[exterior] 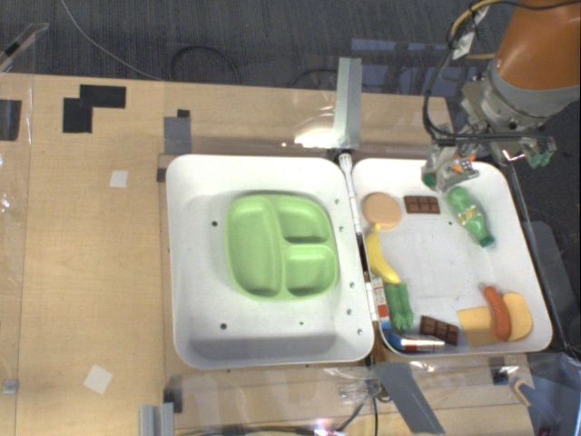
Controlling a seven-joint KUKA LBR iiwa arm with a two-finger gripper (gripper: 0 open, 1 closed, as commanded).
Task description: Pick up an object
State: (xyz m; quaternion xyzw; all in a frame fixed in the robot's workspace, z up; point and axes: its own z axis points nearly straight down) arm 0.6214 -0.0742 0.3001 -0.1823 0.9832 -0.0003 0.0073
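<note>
Closest to the camera, along the near edge of the right bin (522, 234), there's a hot dog (497, 313) in its bun, a chocolate bar (438, 330) just beside it, and a red marker-looking thing (419, 343) right at the bin's corner. A bit further in, a small green pickle-shaped item (399, 305) sits touching the end of a banana (379, 258), which runs up along the bin's left wall. Above the banana there's a round tan cookie or bun (382, 210), with a second chocolate piece (421, 205) just beside it.

The left bin (191, 271) holds a green divided tray (280, 246), pretty much centred.

At the far side of the right bin, a green bottle (470, 213) lies tilted, cap end toward the near right. The tool (447, 173) is right at the bottle's upper end, touching or nearly so, but honestly I cannot tell if it's spread or closed. The orange band of the arm (536, 53) is at the top right, past the worktop (82, 243).
</note>
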